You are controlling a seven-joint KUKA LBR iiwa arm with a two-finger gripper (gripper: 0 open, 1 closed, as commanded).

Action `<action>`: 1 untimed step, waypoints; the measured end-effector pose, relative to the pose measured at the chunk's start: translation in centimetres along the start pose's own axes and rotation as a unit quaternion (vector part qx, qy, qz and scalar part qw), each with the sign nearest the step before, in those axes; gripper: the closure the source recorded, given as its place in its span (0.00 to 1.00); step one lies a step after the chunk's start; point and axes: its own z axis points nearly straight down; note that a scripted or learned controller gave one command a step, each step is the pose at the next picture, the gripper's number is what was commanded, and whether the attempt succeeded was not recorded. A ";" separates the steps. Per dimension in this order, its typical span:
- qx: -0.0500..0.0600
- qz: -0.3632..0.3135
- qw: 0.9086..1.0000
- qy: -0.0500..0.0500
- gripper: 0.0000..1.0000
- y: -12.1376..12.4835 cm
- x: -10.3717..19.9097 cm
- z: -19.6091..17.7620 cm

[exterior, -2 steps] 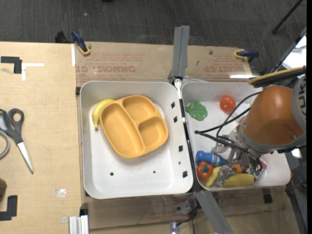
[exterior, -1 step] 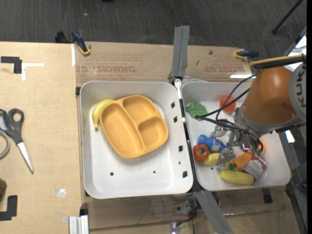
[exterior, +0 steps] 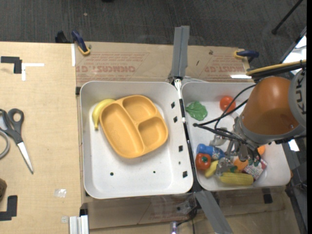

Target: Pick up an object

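A cluster of small toys is gathered in the near part of the right bin (exterior: 204,185), directly under the arm: a corn cob (exterior: 237,179) lies just below the fingers (exterior: 233,164), a red-and-blue toy (exterior: 204,159) sits just to their left, and a small yellow piece (exterior: 211,168) lies between the two. Whether the fingers are apart or closed cannot be told, and nothing can be seen held between them, since cables and the wrist cover them. Farther up from the fingers, a green leafy toy (exterior: 196,110) and a red tomato (exterior: 226,103) are seen. Well to the left, the left bin (exterior: 127,182) carries a yellow divided plate (exterior: 132,126) with a banana (exterior: 99,112) touching its edge. Scissors (exterior: 17,136) lie on the worktop (exterior: 39,106) beyond.
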 end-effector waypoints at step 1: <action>0.000 0.072 0.997 -0.003 0.00 0.8 -10.4 -0.2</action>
